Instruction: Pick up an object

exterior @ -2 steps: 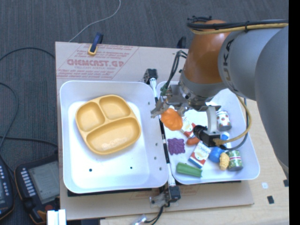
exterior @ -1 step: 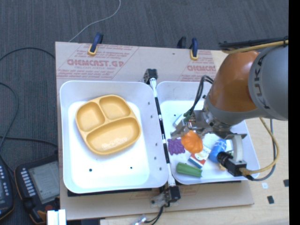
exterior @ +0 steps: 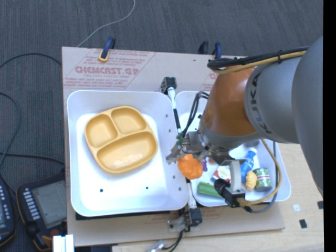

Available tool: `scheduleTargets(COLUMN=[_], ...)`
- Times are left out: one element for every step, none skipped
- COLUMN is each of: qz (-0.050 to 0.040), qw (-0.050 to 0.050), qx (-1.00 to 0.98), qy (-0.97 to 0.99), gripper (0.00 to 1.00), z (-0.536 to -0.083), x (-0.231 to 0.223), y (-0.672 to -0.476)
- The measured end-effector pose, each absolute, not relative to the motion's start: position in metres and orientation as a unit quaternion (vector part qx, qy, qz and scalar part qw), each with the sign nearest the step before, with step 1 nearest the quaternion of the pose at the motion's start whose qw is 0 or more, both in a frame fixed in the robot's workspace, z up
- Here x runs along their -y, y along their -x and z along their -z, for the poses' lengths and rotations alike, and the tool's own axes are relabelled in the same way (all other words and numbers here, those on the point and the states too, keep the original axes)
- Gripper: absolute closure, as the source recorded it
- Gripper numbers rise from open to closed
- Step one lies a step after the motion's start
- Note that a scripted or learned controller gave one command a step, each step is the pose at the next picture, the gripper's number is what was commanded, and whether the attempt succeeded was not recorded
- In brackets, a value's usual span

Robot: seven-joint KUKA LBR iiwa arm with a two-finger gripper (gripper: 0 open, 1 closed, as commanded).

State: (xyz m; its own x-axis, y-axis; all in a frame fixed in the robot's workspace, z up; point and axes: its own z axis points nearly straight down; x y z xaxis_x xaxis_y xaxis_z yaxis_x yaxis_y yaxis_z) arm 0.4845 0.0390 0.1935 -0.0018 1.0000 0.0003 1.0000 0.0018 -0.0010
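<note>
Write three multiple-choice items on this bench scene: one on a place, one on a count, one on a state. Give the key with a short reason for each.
1. Where does the yellow divided plate lie?
A. in the left bin
B. in the right bin
C. on the floor

2. How many compartments does the plate have?
A. two
B. three
C. five

3. How does the plate lie?
A. upside down
B. on its edge against a wall
C. flat, open side up

Key:
1 A, it rests on the floor of the left bin, apart from the orange object by the right bin.
2 B, two small sections sit above one large one.
3 C, all three hollows face the camera.
</note>
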Motion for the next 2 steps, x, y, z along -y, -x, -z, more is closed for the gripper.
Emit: scheduleTargets(qz=[0.0001, 0.0004], qw=[0.000, 0.000], qx=[0.708, 0.708], qy=[0.706, 0.706], gripper=[1.00, 1.00], z=[-0.2033, -0.2129], x=[-0.0387, -0.0390], y=[-0.4856, -0.4865])
